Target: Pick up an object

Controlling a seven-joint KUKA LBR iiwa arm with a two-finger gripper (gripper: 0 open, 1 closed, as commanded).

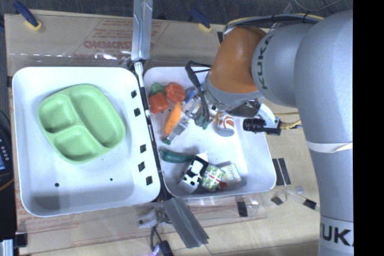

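Note:
The right bin (255,156) holds several toy items. My gripper (173,133) reaches down and to the left from the orange wrist band (235,63), low over the bin's left half. An orange carrot-like piece (173,117) lies right against the gripper's left side. Two red-orange pieces (159,102) (176,92) with a green top sit just behind it. A dark green curved piece (176,157) lies in front of the gripper's tip. A small white and red can (226,123) sits under the wrist.
A black and white block (192,172) and a green and red packet (213,177) lie near the right bin's front wall. The left bin (36,189) holds a green divided plate (81,122). A raised divider (147,135) separates the bins.

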